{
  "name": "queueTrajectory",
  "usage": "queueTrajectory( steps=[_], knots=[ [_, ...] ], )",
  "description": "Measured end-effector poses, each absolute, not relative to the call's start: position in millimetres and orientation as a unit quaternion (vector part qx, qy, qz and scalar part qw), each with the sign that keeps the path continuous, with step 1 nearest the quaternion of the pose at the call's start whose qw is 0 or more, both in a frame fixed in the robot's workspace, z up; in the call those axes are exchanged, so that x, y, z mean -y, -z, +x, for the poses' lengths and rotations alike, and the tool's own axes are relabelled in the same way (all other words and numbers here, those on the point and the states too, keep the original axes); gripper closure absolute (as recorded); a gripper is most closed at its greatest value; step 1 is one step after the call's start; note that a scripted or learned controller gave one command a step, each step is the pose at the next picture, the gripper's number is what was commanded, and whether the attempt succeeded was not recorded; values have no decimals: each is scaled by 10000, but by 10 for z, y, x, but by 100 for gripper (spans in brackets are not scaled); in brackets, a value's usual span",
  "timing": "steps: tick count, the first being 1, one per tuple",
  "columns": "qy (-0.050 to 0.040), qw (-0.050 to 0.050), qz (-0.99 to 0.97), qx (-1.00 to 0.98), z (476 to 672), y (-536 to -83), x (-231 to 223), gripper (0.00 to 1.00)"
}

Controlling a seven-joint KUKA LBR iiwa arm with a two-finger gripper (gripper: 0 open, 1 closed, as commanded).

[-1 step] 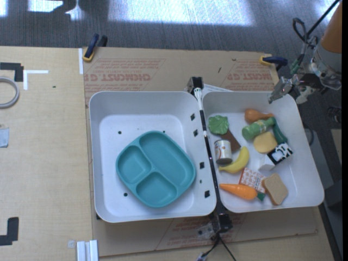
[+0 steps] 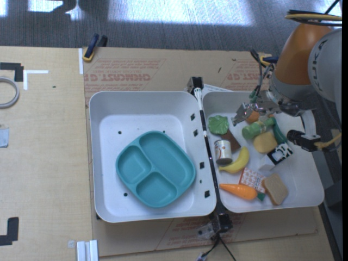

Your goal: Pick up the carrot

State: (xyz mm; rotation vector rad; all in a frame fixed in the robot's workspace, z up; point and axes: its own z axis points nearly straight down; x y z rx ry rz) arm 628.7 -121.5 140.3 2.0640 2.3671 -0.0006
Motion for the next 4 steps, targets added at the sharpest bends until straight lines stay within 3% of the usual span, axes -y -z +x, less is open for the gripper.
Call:
queueTrajectory(
  steps=[1,2,3,4],
  knots=[
    [1,12,6102,-7923,6591,-996,2042,0],
    [1,0,6386,-7695,6465,-926,1257,0],
    [-1,8,6388,-7694,6469,-1027,1260,100],
    [2,0,6411,-7674,5717,-966,1084,100]
  ],
)
